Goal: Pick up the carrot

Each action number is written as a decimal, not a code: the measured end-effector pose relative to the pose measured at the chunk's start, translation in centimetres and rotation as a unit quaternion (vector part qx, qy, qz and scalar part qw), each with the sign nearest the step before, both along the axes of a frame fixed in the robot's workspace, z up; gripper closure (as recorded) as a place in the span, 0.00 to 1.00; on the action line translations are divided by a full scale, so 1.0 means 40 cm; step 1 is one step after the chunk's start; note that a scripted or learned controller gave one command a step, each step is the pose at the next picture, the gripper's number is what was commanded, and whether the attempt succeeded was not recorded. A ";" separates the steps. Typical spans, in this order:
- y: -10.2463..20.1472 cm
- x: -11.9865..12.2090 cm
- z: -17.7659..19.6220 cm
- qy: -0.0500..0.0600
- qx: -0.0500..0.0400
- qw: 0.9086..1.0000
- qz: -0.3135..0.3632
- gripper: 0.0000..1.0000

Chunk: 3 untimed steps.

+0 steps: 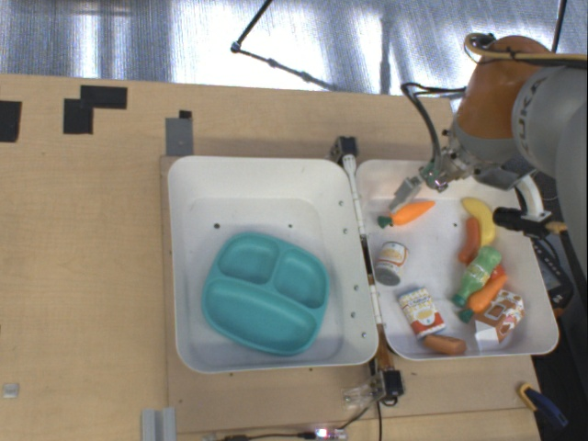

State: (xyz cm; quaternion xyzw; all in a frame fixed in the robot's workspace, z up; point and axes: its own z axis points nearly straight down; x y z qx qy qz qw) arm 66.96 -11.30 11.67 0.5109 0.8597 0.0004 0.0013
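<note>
Hovering just above the carrot (411,213) near the right bin's (542,333) back edge, pincer (415,186), grip state unclear

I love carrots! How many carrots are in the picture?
2. One carrot lies near the top left of the right bin, just below the gripper. A second carrot lies by the green bottle at the right. More could hide underneath.

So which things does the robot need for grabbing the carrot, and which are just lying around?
Needed:
carrot
gripper

Just lying about:
banana
green bottle
can
teal tray
sausage
</note>
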 end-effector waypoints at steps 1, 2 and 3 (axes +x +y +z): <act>0.024 -0.025 -0.050 0.001 -0.005 0.996 0.088 0.00; 0.048 -0.011 -0.052 -0.004 -0.002 1.000 -0.019 0.00; 0.040 -0.004 -0.052 0.002 0.000 1.000 -0.001 0.00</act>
